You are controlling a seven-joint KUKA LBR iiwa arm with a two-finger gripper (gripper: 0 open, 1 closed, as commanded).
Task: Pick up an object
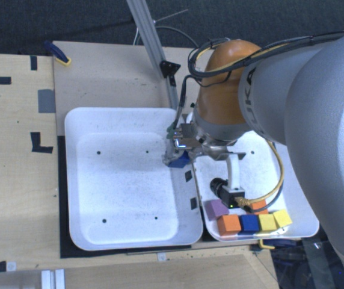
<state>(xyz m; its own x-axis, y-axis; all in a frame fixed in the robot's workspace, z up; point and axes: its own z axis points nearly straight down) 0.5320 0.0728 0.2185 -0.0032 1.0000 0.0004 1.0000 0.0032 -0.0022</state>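
Grey arm (pixel 304 101) over two white bins, gripper (pixel 178 152) clasping one blue block (pixel 179 159).
Held block hangs at the left bin (pixel 124 179)'s right wall. Four blocks line the right bin (pixel 298 218)'s near edge: purple (pixel 215 208), orange (pixel 229 223), blue (pixel 249 222), yellow (pixel 268 221).

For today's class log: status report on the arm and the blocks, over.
Gripper over the bins' shared edge, blue block at its tip, grip unconfirmed. Purple, orange, blue, yellow blocks in right bin. Nothing obstructing.
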